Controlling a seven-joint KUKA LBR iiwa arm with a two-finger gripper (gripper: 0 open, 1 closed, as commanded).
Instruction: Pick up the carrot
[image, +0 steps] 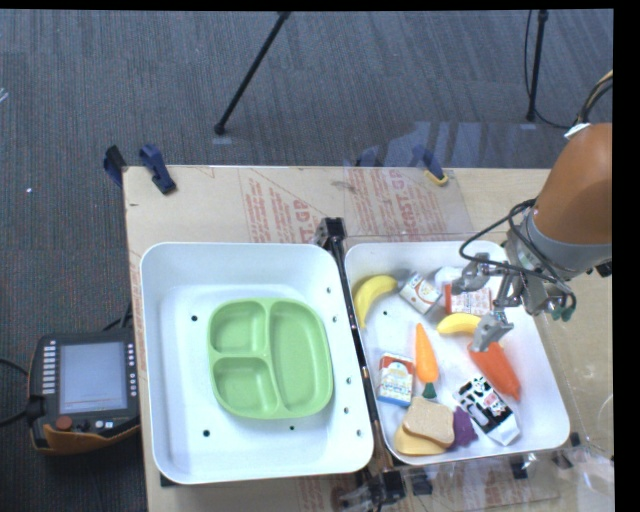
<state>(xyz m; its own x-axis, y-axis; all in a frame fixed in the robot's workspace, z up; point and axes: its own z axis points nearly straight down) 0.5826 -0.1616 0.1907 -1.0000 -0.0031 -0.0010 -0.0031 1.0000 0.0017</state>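
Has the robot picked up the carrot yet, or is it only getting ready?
Not yet, it seems. Done: the pincer has reached into the right bin, right above one carrot. In hand: nothing I can see. Left: closing on a carrot and lifting it. Another carrot lies nearby, beside the bread.

The orange carrot (426, 356) with a green tip lies upright in the picture, mid right bin (548, 352).

cam fixed overhead | slanted down | both bins (160, 300) in frame
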